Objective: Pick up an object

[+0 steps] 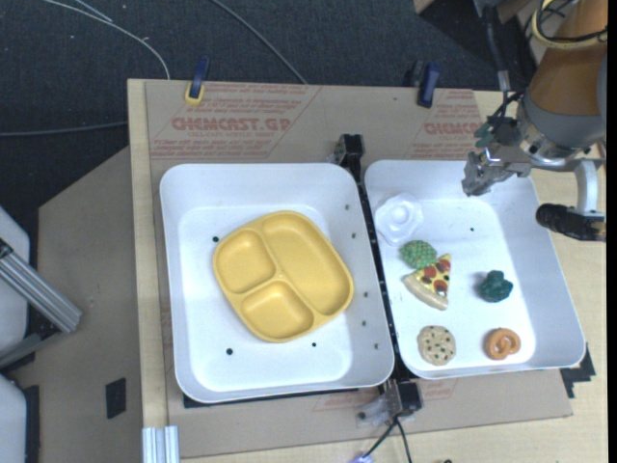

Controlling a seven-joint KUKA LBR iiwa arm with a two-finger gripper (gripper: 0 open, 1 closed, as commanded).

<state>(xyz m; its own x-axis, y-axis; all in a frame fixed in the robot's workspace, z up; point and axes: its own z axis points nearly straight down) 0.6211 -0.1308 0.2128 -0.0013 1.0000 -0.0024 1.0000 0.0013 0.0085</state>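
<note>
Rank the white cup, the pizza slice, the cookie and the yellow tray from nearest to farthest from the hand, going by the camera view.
From the hand at the right bin's far edge:
1. White cup, far left corner of the right bin.
2. Pizza slice, middle of that bin.
3. Cookie, its near edge.
4. Yellow tray, across in the left bin.

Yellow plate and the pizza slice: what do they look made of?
The yellow plate looks like molded plastic with a smooth, slightly satin finish: even color, rounded dividers between its three compartments, soft highlights. The pizza slice looks like a toy, probably plastic or rubber with painted toppings: flat bright colors and a thick, rounded crust. Which of the two cannot be told from here.
</note>
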